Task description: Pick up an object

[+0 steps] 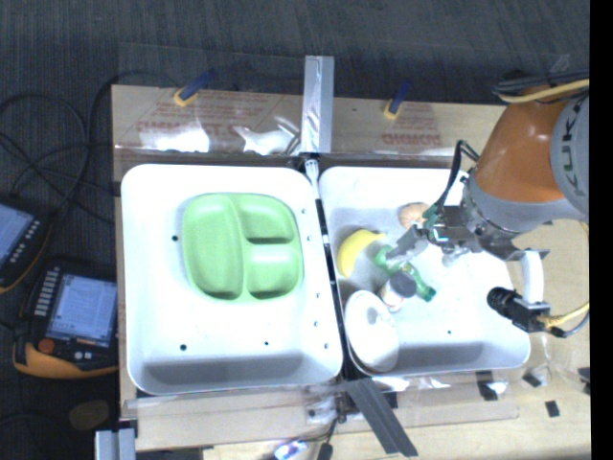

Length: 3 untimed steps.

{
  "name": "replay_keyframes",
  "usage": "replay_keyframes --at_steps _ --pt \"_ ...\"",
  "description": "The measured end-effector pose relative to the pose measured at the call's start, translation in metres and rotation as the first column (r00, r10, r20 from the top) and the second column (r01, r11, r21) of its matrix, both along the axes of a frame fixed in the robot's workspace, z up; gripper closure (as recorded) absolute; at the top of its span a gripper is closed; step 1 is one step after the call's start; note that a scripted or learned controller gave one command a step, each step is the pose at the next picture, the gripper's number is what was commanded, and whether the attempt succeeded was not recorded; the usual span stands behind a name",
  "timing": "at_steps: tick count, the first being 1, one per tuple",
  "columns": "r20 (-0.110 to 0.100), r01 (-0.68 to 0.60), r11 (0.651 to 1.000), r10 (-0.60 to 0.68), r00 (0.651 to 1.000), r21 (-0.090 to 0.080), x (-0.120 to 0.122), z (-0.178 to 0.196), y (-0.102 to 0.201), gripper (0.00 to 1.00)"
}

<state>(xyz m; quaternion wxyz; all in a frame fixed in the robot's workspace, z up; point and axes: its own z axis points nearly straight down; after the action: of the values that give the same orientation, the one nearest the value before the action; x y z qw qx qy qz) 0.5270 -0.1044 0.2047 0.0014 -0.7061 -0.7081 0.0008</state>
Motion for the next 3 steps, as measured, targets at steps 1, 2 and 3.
replay_keyframes --at_steps 1,2,3 --pt "0.006 -0.099 0.995 0.099 0.995 -0.001 0.026 -0.112 -0.021 0.0" --pt "0.001 -0.074 0.997 0.074 0.997 -0.001 -0.007 -0.107 -0.039 0.0" --pt "-0.001 -0.074 0.997 0.074 0.997 0.002 -0.007 -0.1 -0.038 1.0"
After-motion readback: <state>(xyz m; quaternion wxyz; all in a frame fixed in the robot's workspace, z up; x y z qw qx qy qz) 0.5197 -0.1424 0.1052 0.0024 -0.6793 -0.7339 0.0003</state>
